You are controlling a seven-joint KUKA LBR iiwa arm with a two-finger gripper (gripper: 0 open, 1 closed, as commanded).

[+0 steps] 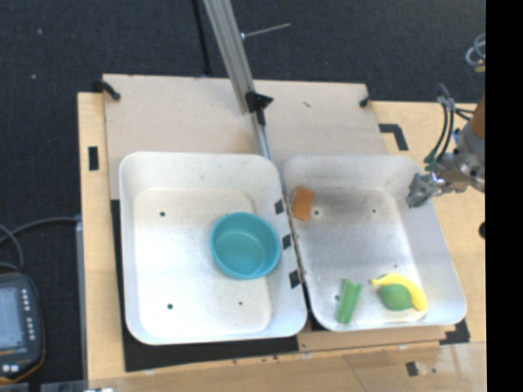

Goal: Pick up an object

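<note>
Claw (421,188) sits at the right bin's (433,243) far right rim; can't tell its state, too blurry. Nearest pick, the orange block (302,203), hugs the left wall, so a descent could clip that wall.

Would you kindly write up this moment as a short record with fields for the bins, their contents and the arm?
left bin: holds a blue bowl, near its right wall
right bin: holds an orange block at its left wall, a green stick and a green and yellow fruit toy near the front
arm: enters from the right of the view
hand: over the right bin's far right corner, apart from every item
holding: nothing seen in the hand
task state: no item lifted yet
</note>
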